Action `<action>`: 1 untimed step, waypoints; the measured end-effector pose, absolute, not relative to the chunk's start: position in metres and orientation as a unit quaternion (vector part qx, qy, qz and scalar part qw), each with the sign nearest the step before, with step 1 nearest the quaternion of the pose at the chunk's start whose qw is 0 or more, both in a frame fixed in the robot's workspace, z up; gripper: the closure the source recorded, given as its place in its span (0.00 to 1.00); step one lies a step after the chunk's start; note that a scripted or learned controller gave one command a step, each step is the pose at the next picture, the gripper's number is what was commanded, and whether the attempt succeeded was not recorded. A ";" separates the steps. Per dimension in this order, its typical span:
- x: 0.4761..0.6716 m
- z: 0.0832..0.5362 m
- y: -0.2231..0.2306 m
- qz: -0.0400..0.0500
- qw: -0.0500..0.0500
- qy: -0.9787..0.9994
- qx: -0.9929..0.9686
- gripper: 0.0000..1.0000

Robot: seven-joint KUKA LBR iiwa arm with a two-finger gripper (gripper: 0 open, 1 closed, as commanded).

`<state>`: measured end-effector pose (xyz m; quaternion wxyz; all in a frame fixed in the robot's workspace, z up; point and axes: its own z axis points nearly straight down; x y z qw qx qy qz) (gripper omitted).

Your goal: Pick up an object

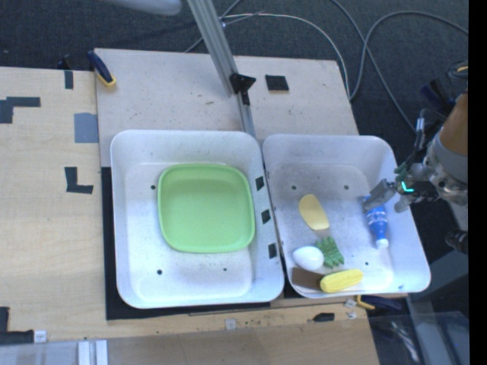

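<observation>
From the camera view, the gripper (pixel 380 198) hangs over the right white bin's (pixel 289 154) far edge, likely lining up on the small blue-and-white tube (pixel 377 227) just below it; whether its fingers are spread, I cannot tell. That bin also holds a yellow oval piece (pixel 313 212), a white egg-shaped object (pixel 307 258), a green leafy toy (pixel 330 251) and a yellow corn cob (pixel 341 280). The left white bin (pixel 137 147) holds a square green plastic plate (pixel 205 207).

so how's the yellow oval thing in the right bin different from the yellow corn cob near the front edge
The smooth yellow oval piece is plain-surfaced and lies near the middle of the right white bin, pointing roughly front to back. The yellow corn cob is longer and narrower, looks ridged, and lies crosswise against the bin's front wall, beside a white egg-shaped object. Both are yellow and lie flat.
</observation>
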<state>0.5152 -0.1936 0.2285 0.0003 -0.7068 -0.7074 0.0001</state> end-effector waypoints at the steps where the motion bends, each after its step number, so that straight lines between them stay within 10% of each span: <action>1: 0.515 0.228 -0.194 0.000 0.000 -0.707 -0.707 0.00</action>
